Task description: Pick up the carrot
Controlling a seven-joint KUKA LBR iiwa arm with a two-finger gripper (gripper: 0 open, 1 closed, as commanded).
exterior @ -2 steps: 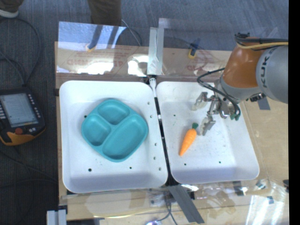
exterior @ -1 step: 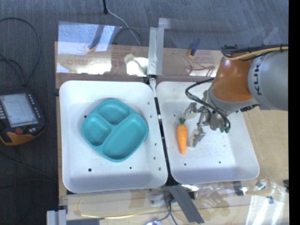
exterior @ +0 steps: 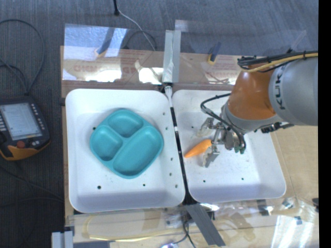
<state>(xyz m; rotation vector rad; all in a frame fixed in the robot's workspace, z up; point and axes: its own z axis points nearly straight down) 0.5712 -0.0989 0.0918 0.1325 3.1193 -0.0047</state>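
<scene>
The orange carrot [exterior: 197, 149] lies in the right bin [exterior: 258, 185], close to its left wall, pointing left and slightly down. My gripper [exterior: 209, 142] hangs low over the carrot's right end. Its fingers stand apart, one above the carrot [exterior: 207, 124] and one below it [exterior: 210, 158], with the carrot's thick end in the gap between them. The fingers are wider apart than the carrot and do not seem to press on it. The arm's orange band and grey body cover the bin's upper right part.
A teal divided plate [exterior: 126, 142] rests in the left bin [exterior: 83, 190]. The ridge between the two bins [exterior: 177, 143] runs just left of the carrot's tip. A tablet controller [exterior: 20, 124] lies off the bench at far left.
</scene>
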